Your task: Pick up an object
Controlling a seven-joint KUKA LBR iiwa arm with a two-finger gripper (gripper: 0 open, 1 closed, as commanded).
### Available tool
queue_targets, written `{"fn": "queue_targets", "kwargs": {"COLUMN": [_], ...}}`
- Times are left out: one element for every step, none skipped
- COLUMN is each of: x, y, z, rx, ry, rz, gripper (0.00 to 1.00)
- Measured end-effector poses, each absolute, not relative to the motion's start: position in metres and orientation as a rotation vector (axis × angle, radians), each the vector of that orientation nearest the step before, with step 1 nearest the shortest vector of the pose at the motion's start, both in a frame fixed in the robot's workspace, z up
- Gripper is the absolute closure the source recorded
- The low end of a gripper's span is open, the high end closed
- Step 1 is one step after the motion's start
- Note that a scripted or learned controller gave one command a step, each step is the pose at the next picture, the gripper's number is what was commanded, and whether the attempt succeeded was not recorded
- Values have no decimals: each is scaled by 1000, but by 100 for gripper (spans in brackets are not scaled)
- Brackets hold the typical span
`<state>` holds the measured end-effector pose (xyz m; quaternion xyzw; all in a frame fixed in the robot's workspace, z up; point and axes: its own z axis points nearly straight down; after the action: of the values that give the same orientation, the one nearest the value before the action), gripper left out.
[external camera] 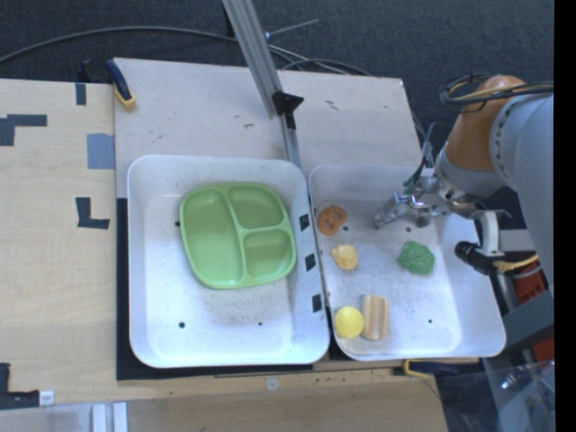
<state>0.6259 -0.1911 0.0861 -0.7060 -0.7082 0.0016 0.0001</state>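
Two white bins sat side by side on a pale bench. A green plate (238, 235) lay in the left bin (153, 322). The right bin (468, 322) held a green lump (416, 257), an orange ball (331, 219), a yellow piece (345, 257), a yellow ball (348, 321) and a tan block (374, 317). The gripper (389, 215) hung just above the green lump, holding nothing; I could not tell how wide its jaws were.

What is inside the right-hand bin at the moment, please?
In the right bin lie a green lump, an orange piece, a small yellow piece, a yellow ball and a tan block. The claw covers some floor.
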Motion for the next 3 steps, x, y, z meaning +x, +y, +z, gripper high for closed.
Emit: {"fn": "queue_targets", "kwargs": {"x": [626,629,631], "y": [-190,-186,-176], "z": [98,141,198], "rx": [-2216,-2221,-2221], "ry": [-2226,-2226,-2228], "rz": [4,-3,-5], "gripper": [100,100,100]}}
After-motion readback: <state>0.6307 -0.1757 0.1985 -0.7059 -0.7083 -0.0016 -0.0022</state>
